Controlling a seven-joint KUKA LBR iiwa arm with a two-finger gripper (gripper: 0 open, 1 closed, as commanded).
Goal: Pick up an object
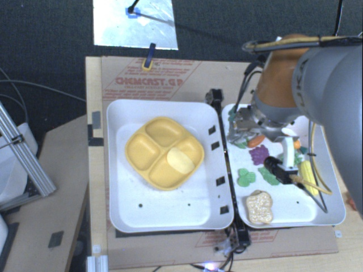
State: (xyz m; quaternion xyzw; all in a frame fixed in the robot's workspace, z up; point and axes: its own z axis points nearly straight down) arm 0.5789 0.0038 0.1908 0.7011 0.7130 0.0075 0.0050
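Orange piece [256,141] is the object I would go for. In the camera view it lies in the upper left part of the right bin [298,209], mid-right in the frame, just beside my gripper [240,134]. It sits to the right of the gripper and a touch lower. It looks like a short, elongated thing slanting from lower left up to the right, though my own metalwork covers part of it, so I would not swear to its axis.

Whether my grip is spread or closed I cannot tell from this slanted angle, and I see nothing held in it. The gripper hangs low over the bin's left wall.

Just below the orange piece, nearly touching it, is a purple grape cluster [259,154]. Lower down is a green leaf [245,178], and a bread slice [258,207] lies near the bin's bottom edge, well apart from me.

In the left bin [131,209], a yellow divided plate [140,147] carries a pale yellow slice [180,161] in its right compartment, across the divider from me.

My judgement is that the coming move turns on a small shift right and down, with the grip turned across the orange piece's slant and kept clear of the grapes crowding it from below.
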